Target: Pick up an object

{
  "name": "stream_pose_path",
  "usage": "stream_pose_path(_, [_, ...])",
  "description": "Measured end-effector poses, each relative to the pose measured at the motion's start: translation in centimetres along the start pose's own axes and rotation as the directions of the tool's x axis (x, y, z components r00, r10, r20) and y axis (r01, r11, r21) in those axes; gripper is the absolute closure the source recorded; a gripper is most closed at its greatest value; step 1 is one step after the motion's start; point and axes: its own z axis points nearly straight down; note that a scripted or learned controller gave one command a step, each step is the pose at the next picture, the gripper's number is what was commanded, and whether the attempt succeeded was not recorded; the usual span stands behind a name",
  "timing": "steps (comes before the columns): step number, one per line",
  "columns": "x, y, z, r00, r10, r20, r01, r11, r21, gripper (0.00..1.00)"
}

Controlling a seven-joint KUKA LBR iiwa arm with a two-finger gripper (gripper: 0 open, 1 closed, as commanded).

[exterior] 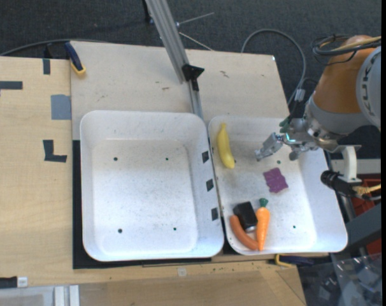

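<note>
The claw (269, 148) hangs over the upper part of the right bin (320, 234), reaching in from the right on the grey arm (346, 94) with its orange band. Whether it is spread or pressed together, I cannot tell at this slant; nothing shows between its tips. It sits between the banana (225, 146) to its left and the purple block (276, 181) just below it, apart from both.

The right bin holds all the objects. The banana lies along the bin's left wall near the top. The purple block rests near the middle. Lower down, a black item (246, 215) sits just beside two carrots: one carrot (263, 227) points down toward the near rim, and a second carrot (243, 236) curves along the bin's lower left corner, touching or nearly touching the first.

The left bin (91, 171) is speckled with dark flecks and touches the right bin along their shared rims, where small black clips (209, 185) show.

The surface (129, 75) is pale wood, with grey and dark tape patches (60, 106) on its left panel. A blue-and-yellow clamp (75, 59) grips its far edge. A slanted metal rail (171, 34) crosses from the top down to the gap between the bins. A thin cable (276, 40) loops over the far right corner. Beyond the surface lies dark carpet (257, 5).
</note>
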Motion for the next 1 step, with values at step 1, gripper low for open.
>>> stream_pose_path(1, [0.00,0.11,-0.27,1.000,-0.001,0.001,0.001,1.000,-0.005,0.00])
